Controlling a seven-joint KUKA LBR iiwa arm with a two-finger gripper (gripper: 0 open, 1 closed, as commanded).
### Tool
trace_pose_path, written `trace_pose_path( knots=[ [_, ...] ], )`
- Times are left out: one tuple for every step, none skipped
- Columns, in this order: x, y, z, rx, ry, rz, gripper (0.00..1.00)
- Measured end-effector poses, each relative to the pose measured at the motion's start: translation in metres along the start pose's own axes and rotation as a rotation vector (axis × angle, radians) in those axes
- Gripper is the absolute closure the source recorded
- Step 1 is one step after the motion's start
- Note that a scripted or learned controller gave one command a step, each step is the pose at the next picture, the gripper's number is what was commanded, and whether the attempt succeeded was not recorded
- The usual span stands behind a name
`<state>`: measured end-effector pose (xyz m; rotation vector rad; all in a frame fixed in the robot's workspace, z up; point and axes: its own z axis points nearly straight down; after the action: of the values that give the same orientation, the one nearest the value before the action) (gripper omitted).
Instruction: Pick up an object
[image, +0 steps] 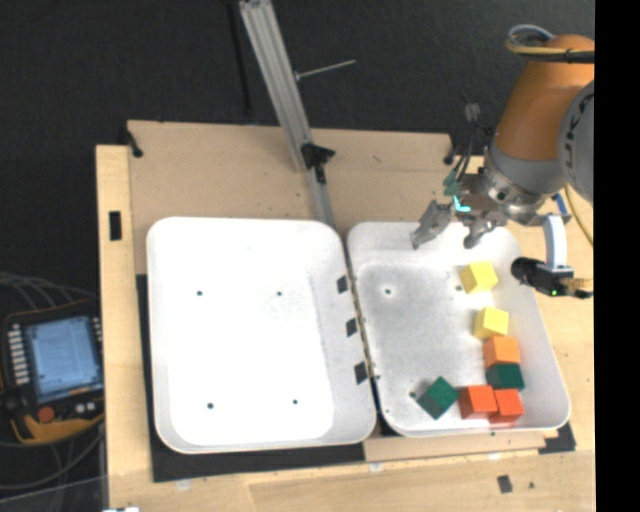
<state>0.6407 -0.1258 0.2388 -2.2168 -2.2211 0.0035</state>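
The blocks were small cubes lying in the right bin (400, 330) along its right side: two yellow blocks (478, 277), three orange blocks (501, 350) and two green blocks (436, 397). The arm (535, 110) reached in from the right, its gripper (452, 229) above the bin's far edge, jaws spread apart and gripping nothing.

Two bins sit side by side on the bench (250, 150). Taking the right bin (400, 330) as landmark: the left bin (240, 330) touches its left edge, seven blocks (492, 340) lie in it along its right wall and near corner, and the gripper (450, 228) hangs over its far edge.
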Motion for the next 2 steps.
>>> trace_pose_path(
  knots=[
    [0.0, 0.001, -0.003, -0.004, -0.001, -0.001, 0.0],
    [-0.012, 0.004, 0.048, 0.0, -0.003, 0.004, 0.0]
  ],
)
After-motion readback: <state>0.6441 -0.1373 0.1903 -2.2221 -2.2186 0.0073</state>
